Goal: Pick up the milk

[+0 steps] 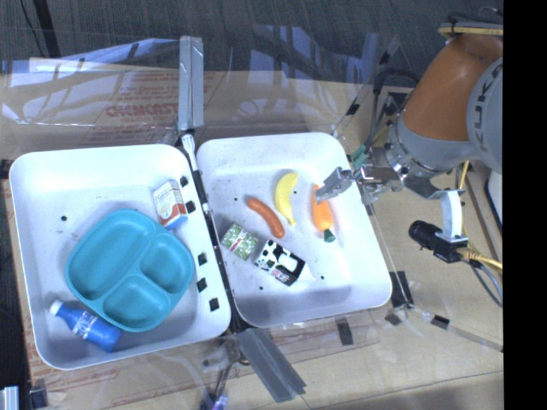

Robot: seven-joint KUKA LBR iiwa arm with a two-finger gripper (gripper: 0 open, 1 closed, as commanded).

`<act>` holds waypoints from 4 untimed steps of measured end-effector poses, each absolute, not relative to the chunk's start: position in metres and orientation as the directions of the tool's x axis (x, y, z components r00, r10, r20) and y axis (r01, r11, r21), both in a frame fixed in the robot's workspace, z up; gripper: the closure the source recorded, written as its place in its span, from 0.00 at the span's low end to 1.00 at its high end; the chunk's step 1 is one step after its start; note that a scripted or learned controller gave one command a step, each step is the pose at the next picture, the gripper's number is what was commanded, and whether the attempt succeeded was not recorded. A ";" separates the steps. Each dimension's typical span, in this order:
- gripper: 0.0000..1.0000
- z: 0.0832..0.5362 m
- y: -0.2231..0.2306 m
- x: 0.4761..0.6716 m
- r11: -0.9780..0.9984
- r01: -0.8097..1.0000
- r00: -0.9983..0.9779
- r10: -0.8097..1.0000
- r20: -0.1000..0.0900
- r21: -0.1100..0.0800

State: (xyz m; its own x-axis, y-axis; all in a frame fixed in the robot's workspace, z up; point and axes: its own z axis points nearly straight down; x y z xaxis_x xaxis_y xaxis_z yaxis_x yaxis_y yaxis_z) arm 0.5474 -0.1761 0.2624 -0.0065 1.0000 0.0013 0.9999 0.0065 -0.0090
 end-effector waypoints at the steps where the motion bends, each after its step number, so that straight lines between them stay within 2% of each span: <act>1: 0.00 0.266 -0.171 0.532 0.143 0.990 -0.143 0.990 0.004 -0.009; 2: 0.00 0.118 -0.162 0.522 0.316 0.948 -0.316 0.949 -0.008 0.017; 3: 0.00 0.093 -0.116 0.478 0.418 0.909 -0.418 0.909 0.002 0.001; 4: 1.00 0.101 -0.116 0.478 0.423 0.906 -0.423 0.906 0.005 -0.003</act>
State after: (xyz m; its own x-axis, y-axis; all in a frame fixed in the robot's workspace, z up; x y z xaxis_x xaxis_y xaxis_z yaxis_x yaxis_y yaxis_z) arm 0.4781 -0.1157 0.1012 -0.4228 0.9062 0.0048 0.9062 0.4228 -0.0027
